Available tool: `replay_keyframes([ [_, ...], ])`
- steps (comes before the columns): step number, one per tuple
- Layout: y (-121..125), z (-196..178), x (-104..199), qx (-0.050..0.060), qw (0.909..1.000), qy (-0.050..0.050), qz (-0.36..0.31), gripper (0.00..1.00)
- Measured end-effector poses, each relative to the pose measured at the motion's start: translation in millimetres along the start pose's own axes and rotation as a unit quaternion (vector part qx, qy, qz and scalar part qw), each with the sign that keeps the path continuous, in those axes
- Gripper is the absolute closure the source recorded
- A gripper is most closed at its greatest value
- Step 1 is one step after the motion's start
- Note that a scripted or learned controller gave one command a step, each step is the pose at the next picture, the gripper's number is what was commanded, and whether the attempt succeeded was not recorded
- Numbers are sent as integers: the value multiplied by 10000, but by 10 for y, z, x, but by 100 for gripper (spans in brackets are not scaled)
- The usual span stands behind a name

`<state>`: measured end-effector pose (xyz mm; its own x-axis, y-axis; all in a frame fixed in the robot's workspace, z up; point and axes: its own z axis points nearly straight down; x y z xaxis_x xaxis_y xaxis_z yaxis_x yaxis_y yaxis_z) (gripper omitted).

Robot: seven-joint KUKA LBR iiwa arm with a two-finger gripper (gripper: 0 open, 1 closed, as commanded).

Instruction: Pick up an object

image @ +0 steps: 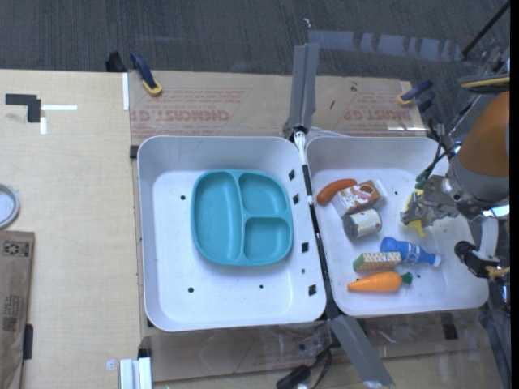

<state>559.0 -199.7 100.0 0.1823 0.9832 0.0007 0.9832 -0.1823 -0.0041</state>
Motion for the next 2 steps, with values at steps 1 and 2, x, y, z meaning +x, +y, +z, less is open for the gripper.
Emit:
replay_keyframes([
  [1,-311,96,-18,4,9966,10,819,100],
  [2,-181,-1359,419,-10,9904,-13,1380,100],
])
